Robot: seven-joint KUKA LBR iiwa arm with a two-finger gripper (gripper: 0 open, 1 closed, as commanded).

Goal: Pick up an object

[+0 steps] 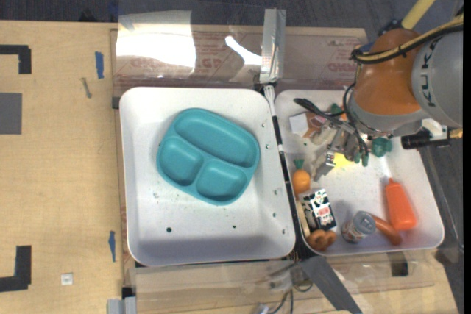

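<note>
Scanning from the left, I see the bare tan table (59,158), then the left bin (140,224). A teal divided plate (208,154) lies near its middle, with open white floor all round it, widest along the near edge.

The ridge where the two bins meet runs just right of the plate. Right of it, the right bin (430,228) is crowded. Hard against its left wall sit a small orange ball (301,179), a black-and-white printed box (319,209) and a brown lump (321,237), leaving little room beside that wall. A grey capped cylinder (360,226) lies next to them near the front rim.

The gripper (335,151) hangs over the bin's upper middle among dark clutter; I cannot tell how its fingers stand.

Farther right lies the clearest thing to pick, an orange bottle (399,204), smooth and rounded, narrower at its far end. Its long axis runs nearly front to back, tilted slightly, the narrow end pointing away from the front rim. White floor is open on both its sides.
</note>
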